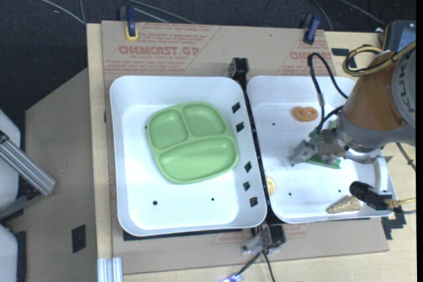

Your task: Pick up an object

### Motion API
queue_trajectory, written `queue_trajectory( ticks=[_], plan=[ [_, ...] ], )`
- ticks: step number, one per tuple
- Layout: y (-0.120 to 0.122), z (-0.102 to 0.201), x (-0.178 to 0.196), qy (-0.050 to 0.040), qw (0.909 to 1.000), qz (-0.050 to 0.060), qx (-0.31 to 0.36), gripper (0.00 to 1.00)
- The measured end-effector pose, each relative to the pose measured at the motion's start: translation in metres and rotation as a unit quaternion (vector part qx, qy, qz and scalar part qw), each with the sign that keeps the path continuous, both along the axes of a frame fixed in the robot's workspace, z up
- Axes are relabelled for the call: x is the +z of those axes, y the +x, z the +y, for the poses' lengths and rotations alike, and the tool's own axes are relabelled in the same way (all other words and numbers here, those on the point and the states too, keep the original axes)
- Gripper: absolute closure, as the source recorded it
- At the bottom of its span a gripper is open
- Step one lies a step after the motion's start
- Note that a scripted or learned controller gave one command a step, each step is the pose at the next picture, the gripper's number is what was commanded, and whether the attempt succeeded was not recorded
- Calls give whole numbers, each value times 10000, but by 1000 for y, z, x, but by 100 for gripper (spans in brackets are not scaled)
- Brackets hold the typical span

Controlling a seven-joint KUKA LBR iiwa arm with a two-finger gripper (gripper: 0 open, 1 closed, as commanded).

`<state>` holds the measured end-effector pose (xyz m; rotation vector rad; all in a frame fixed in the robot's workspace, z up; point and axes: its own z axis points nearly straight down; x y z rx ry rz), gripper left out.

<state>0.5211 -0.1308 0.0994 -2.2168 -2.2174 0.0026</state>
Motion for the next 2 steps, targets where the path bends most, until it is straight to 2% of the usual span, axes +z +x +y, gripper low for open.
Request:
queue_trajectory(
  ticks=[1, 2],
  plan=[
    [1, -1, 13, -5, 10000, -26, -7, 100],
    [12, -3, 71, -23, 10000, -58, 4, 100]
  ],
)
